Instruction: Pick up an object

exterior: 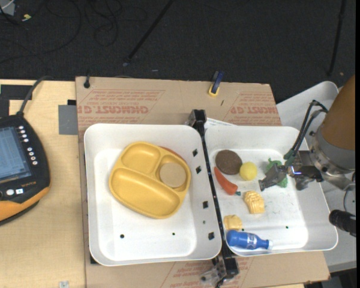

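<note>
Two white bins sit side by side on cardboard. Nearest, in the right bin (312, 236), a blue bottle (247, 240) lies by the front wall, a yellow corn piece (254, 202) behind it. Farther back, the gripper (275, 178) is low beside a green object (278, 164); whether it is clenched I cannot tell. The left bin (102, 233) holds a yellow divided plate (145, 180).

teach pendant (12, 167) at left, cardboard sheet (168, 104) under bins
</note>
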You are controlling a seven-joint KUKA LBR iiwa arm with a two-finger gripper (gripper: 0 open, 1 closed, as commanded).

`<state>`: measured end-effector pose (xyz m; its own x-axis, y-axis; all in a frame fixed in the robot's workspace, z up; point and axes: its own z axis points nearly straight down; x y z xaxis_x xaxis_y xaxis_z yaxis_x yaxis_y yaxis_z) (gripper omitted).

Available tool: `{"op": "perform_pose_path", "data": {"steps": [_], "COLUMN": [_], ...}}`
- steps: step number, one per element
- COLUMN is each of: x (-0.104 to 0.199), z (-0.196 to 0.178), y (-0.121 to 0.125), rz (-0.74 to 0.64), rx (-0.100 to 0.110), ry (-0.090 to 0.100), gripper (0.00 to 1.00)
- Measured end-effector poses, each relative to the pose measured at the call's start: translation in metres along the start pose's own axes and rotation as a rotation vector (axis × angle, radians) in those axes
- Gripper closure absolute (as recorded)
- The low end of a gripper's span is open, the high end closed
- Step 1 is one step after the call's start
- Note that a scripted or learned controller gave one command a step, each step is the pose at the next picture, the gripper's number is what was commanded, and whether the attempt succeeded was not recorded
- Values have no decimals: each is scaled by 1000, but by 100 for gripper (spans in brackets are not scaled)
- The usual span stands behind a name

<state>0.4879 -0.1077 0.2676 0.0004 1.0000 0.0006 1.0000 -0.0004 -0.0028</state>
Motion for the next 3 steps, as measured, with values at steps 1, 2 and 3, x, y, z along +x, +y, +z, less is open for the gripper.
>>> {"op": "perform_pose_path", "data": {"steps": [1,2,3], "x": [-1,63,143], "z": [-10,30,-27], "y": [0,-13,7], "rz": [1,-5,-8], "rx": [2,5,-5], "ry": [1,3,1], "gripper": [100,100,100]}}
